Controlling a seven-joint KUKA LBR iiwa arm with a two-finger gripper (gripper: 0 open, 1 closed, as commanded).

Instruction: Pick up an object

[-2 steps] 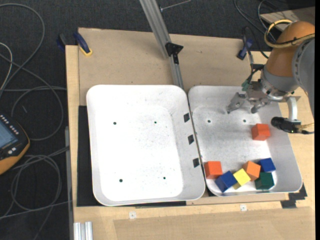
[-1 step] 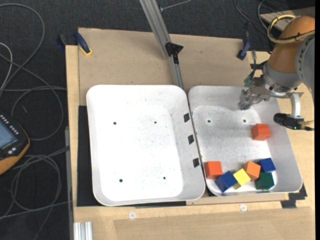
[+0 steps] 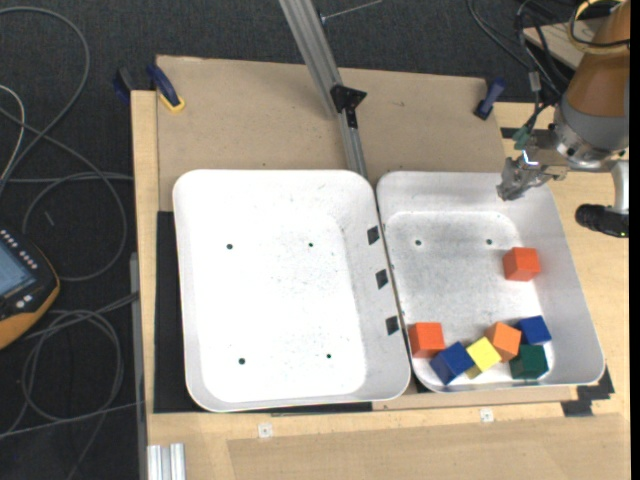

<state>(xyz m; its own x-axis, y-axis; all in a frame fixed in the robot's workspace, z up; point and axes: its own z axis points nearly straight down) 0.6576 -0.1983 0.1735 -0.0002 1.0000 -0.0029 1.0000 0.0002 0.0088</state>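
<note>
Overhead, two white bins sit side by side: the left bin (image 3: 270,288) and the right bin (image 3: 455,258). Cut off at the frame's right edge, the arm (image 3: 598,88) hangs its gripper (image 3: 517,180) above the right bin's far rim, too small and blurred to make out clearly. One orange cube (image 3: 521,264) lies apart; other coloured cubes (image 3: 483,349) cluster at the near edge.

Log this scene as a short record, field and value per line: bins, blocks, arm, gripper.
left bin: no blocks in it
right bin: holds seven blocks
lone block: orange block, apart from the rest, toward the right wall
front cluster: orange block, blue block, yellow block, orange block, blue block, green block, packed along the near edge
arm: reaches in from the right
gripper: over the right bin's far right corner, nothing seen between its fingers
task state: no block picked up yet
</note>
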